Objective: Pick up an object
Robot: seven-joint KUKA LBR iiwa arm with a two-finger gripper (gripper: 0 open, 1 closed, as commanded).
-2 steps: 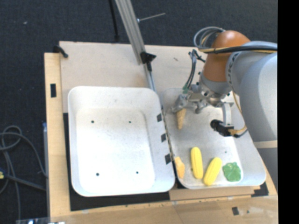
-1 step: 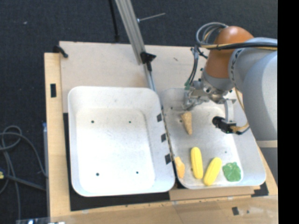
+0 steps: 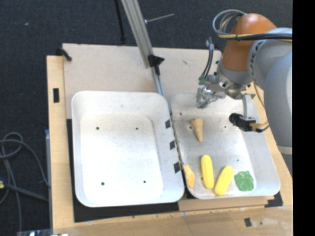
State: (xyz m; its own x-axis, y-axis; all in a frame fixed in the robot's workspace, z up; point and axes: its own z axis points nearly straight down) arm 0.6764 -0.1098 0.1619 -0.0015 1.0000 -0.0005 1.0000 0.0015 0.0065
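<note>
You are looking down on the bench at a slant. At the left sits the left bin, white and shallow, speckled, its floor showing four small dark dots. A slanted aluminium rail runs down from the top and ends at the seam between the two bins.

Next comes the right bin, touching the left one along its long edge. Against its left wall, near the front, lies a small orange piece. Toward the middle of the bin floor lies a tan cone, wide end up-view, narrow tip toward the front; it looks matte, pale brown, and lies flat on its side. Along the front edge you have two yellow corn-like pieces: the first yellow piece nearly upright in the view, the second yellow piece tilted and just beside it, the two touching or nearly so at their lower ends. Right of them lies a green lump, close to the front right corner.

The arm enters from the right, orange band above the wrist, wrist bent down over the bin's back edge. The gripper hangs above the back left part of the right bin, up-view of the tan cone and apart from it. You cannot tell how far its pincer is spread; nothing shows held in it. A black cable fitting hangs beside the wrist.
</note>
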